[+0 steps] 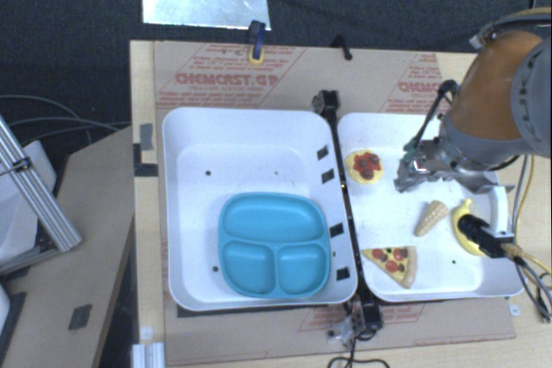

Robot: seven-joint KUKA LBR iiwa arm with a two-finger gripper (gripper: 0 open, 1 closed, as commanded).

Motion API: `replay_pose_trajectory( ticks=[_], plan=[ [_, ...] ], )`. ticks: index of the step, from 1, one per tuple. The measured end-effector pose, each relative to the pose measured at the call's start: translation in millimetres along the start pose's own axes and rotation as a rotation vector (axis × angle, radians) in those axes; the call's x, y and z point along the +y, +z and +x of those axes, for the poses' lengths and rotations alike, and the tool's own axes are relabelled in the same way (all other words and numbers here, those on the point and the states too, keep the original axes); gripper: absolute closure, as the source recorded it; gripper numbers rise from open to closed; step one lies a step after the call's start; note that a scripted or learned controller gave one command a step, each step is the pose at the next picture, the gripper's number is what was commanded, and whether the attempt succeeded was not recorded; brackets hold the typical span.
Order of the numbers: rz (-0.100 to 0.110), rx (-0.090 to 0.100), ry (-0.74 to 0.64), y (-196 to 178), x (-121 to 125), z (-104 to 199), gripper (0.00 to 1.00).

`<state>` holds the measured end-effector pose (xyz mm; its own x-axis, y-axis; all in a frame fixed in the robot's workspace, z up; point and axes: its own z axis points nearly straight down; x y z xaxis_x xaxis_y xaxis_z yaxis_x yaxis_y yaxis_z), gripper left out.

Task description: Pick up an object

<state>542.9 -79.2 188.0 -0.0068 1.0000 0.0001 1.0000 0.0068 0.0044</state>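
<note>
Claw (412, 177) low in your right bin (379, 127), grip state you can't tell, toy tart (365, 166) just left of it, ice-cream cone (430, 217), pizza slice (392, 263), banana (468, 230) nearby, blue divided tray (274, 243) in left bin (198, 142).

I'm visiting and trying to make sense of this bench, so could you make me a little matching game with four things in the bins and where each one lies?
Things:
1. blue divided plate
2. pizza slice
3. round tart with red topping
4. ice cream cone

Places:
A. right bin, near front edge
B. left bin
C. right bin, middle, beside the banana
D. right bin, close to the divider between the bins

Pairs: 1-B, 2-A, 3-D, 4-C
</note>
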Motion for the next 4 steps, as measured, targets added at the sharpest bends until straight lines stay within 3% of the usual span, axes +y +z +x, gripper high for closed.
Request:
replay_pose_trajectory(
  ticks=[1,2,3,4],
  plan=[
    [0.007,0.001,0.008,108,-40,-5,1.00],
    [0.004,0.000,0.006,104,-52,-19,1.00],
    [-0.010,0.002,-0.006,-2,-17,44,1.00],
    [0.004,0.002,-0.003,-7,-57,112,1.00]
  ],
)
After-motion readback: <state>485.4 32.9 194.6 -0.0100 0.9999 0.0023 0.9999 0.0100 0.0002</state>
